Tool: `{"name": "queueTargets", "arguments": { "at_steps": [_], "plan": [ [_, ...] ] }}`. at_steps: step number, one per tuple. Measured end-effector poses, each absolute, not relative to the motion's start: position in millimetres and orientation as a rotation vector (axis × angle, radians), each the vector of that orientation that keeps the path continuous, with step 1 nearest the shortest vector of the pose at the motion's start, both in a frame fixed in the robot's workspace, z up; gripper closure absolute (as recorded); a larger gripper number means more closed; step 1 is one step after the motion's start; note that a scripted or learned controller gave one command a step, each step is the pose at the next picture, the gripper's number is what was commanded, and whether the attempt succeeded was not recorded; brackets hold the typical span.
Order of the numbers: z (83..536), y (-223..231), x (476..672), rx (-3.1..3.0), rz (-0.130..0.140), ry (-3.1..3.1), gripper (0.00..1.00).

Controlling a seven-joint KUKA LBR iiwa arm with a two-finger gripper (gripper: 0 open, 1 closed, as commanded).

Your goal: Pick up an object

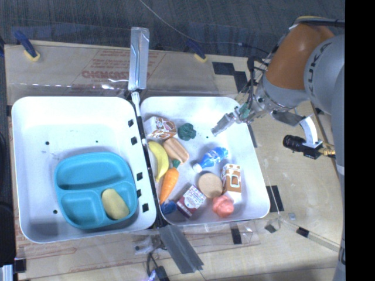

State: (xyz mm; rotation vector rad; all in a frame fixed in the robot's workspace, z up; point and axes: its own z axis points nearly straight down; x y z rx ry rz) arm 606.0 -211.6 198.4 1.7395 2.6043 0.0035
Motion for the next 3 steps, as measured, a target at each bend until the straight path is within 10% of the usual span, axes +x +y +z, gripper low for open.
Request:
{"name": "queueTargets", "arguments": {
  "at_steps": [2, 3],
  "plan": [
    [210, -210, 609.9, 1.659, 0.0, 2.666, 0.0],
    [310, -211, 633.5, 1.517, 0.002, 2.741, 0.0]
  ]
}}
